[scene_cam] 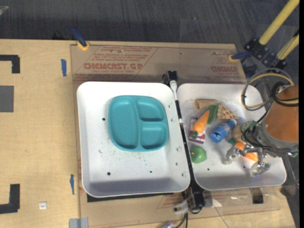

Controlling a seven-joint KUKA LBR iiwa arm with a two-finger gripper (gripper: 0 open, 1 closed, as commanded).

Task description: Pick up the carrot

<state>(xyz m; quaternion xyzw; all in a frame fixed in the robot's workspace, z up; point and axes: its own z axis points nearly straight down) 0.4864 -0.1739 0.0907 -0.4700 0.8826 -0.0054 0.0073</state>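
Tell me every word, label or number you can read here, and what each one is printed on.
"CHEMCAST GP", red print, reading roughly so, on the brown cardboard sheet behind the left bin.
A second red print of the same kind on the sheet behind the right bin: too cut off and blurred to read.
Small red lines above both prints: too small to read.
The toys and the teal plate: no readable text.
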